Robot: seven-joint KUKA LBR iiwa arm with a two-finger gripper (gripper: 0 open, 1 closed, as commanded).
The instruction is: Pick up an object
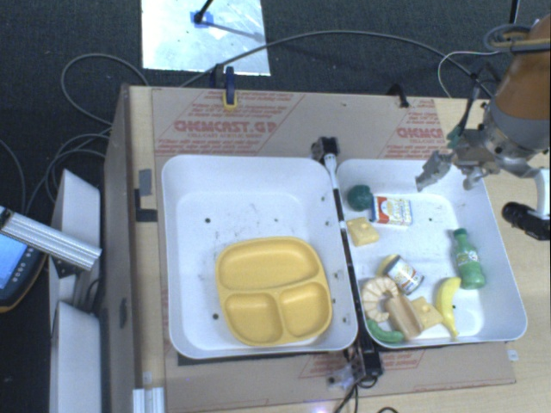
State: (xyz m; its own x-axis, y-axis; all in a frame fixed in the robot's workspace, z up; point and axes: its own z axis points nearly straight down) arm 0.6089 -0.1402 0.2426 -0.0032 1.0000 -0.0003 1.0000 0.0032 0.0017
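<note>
Cardboard-topped bench (258,114) on dark floor, cables trailing; two white bins, left bin (185,231) bearing a yellow divided tray (273,289). Gripper (455,172) above right bin's (508,312) far rim, fingers spread, nothing between. Green bottle (467,258) lower down, well apart; banana (448,305) beside it.
</note>
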